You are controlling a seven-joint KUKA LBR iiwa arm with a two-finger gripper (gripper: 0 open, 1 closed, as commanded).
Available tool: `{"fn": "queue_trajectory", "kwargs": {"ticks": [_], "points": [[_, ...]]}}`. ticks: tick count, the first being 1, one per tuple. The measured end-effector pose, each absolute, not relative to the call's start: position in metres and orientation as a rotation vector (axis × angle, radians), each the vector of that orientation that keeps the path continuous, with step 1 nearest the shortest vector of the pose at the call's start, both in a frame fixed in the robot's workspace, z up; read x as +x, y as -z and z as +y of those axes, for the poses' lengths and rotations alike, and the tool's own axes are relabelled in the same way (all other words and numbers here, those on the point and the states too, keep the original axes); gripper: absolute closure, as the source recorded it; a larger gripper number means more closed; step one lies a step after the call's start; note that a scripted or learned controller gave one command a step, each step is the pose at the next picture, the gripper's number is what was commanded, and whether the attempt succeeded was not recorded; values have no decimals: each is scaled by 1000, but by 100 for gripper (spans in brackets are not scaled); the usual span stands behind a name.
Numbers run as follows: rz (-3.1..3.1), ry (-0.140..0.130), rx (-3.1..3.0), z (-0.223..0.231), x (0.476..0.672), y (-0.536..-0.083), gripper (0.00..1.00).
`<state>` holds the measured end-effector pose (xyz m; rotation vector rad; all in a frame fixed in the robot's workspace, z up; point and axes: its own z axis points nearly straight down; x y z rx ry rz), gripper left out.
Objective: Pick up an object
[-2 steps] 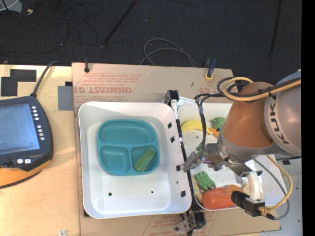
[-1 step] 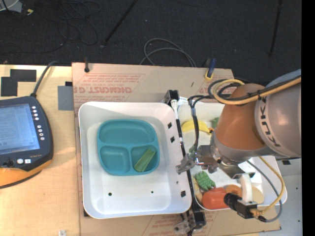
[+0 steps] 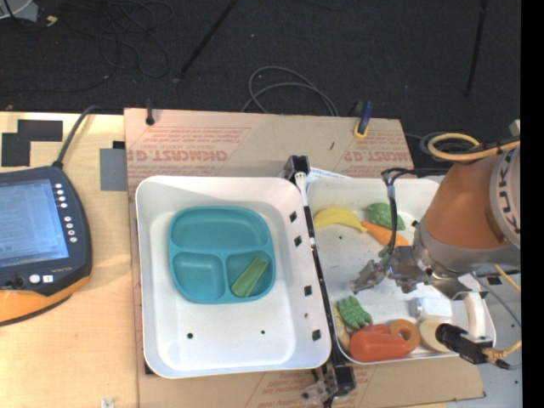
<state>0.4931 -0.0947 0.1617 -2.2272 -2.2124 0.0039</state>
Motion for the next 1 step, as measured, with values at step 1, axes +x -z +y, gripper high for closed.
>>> {"fn": "queue_trajectory", "kwargs": {"ticks": [1], "points": [[-2220, 7, -2234, -86, 478, -88, 0]]}}
